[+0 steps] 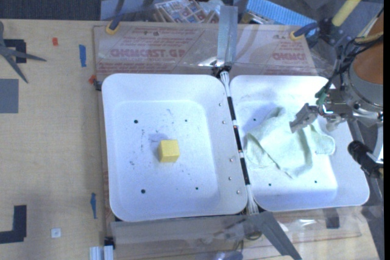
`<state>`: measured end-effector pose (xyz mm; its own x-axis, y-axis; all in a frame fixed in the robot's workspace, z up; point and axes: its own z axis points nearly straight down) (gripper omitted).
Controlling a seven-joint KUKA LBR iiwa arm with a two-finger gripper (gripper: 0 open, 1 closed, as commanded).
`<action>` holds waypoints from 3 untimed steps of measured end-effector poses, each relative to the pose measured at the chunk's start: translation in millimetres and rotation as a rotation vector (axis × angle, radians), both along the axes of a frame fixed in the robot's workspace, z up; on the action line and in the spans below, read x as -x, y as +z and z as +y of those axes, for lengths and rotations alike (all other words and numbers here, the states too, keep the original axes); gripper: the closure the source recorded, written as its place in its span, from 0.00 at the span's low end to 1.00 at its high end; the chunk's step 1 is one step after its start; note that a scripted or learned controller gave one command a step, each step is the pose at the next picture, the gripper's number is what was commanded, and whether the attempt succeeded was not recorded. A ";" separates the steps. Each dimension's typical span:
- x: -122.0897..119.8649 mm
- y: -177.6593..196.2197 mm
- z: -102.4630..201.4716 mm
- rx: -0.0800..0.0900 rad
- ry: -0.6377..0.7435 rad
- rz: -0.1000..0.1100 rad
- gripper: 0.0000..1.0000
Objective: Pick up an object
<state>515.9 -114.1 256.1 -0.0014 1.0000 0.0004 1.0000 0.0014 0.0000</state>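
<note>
I see my gripper (315, 117) poised over the right bin (350, 192), just above the crumpled pale cloth (277, 143) lying below and left of it, with the yellow cube (169, 150) well away in the left bin (122, 100).

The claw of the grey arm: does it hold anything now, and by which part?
It cannot be told. The claw hangs low over the crumpled pale green cloth in the right white bin, but no cloth shows clearly between it.
</note>
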 end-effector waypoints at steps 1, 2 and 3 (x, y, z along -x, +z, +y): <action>-7.5 -165.9 -49.6 0.003 0.287 -0.012 0.00; -8.9 -154.7 -50.6 0.005 0.285 -0.018 1.00; -42.6 -166.0 -68.9 0.003 0.000 -0.011 1.00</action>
<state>558.5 -183.0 90.1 -0.0010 1.0000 -0.0026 0.9999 0.0010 0.0115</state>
